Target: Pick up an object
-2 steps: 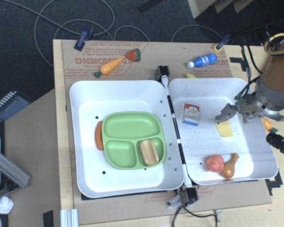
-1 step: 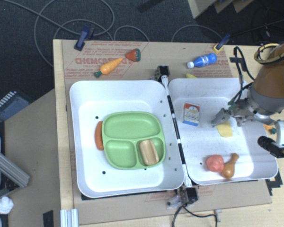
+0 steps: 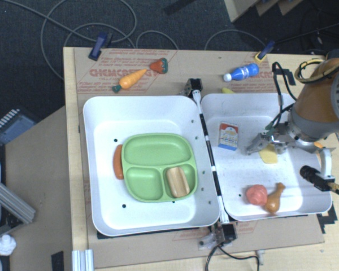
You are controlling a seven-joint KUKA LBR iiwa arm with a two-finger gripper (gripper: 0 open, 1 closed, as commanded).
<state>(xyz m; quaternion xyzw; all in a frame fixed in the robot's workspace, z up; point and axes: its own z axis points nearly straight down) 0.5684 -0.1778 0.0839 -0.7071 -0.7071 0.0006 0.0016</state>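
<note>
Here, end effector (image 3: 264,145) beside yellow piece (image 3: 269,156) (touching?)

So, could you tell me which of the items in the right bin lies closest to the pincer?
The pale yellow piece, right beside the pincer. The small carton lies further left, and the pink ball and drumstick sit nearer the bin's front edge.

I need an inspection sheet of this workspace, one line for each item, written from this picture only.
Surface: bench bearing left bin and right bin, side by side.
Job's things: right bin holds small carton, yellow piece, pink toy, drumstick toy.
Clutter: green divided tray with a bun in its lower right compartment; sausage beside the tray; carrot, blue bottle behind the bins.
Grippers: pincer low over the right bin, at the yellow piece.
Cables: loops on floor.
Surroundings: dark carpet.
</note>
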